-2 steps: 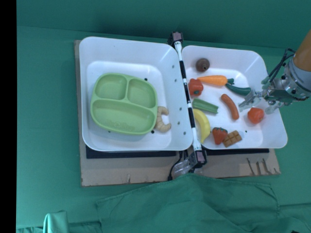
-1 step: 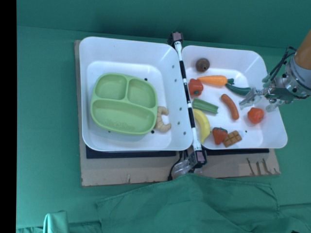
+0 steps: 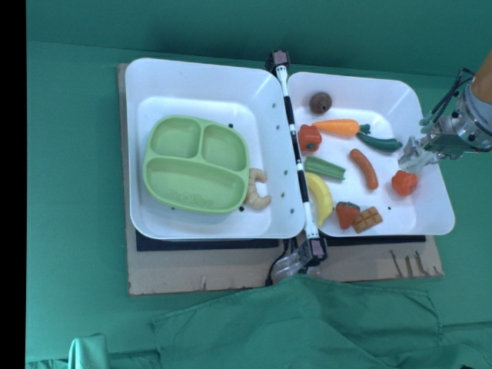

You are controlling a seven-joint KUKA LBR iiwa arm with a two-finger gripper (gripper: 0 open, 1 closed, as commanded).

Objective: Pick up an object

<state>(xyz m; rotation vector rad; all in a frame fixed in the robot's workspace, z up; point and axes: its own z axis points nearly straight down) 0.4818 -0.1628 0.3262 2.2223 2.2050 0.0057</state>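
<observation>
My gripper (image 3: 412,157) hangs over the right part of the right bin (image 3: 430,214), just above a red tomato (image 3: 404,182) and right of a dark green cucumber (image 3: 378,141). Nothing shows held in it. Spread through that bin are a reddish sausage (image 3: 364,168), a carrot (image 3: 338,127), a red pepper (image 3: 309,137), a green celery piece (image 3: 324,167), a banana (image 3: 321,197), a strawberry (image 3: 347,214), an orange waffle piece (image 3: 367,219) and a brown ball (image 3: 320,101).
The left bin (image 3: 154,83) holds a light green divided plate (image 3: 197,163) with a croissant (image 3: 257,189) at its right edge. A black-and-white bar (image 3: 294,141) separates the bins. Green cloth (image 3: 307,321) bunches at the bench front.
</observation>
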